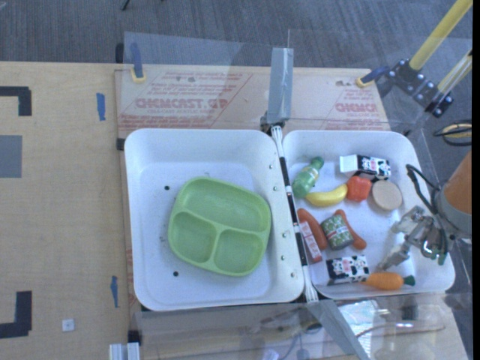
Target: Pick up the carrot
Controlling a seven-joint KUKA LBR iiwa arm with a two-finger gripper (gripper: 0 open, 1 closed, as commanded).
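Observation:
The carrot [384,280] is orange with a green stub at its right end. It lies flat against the near wall of the right bin [435,280]. My gripper [396,244] hangs over the bin's right side, just above and slightly right of the carrot. It is open, with one metal fingertip [391,262] pointing down-left close to the carrot's top. Nothing sits between the fingers.
A cow-patterned carton [347,268] lies directly left of the carrot. Further back are a green can [337,231], a red sausage [311,229], a banana [328,196], a green bottle [307,175] and a tan disc [387,196]. The left bin holds a green divided plate [219,226].

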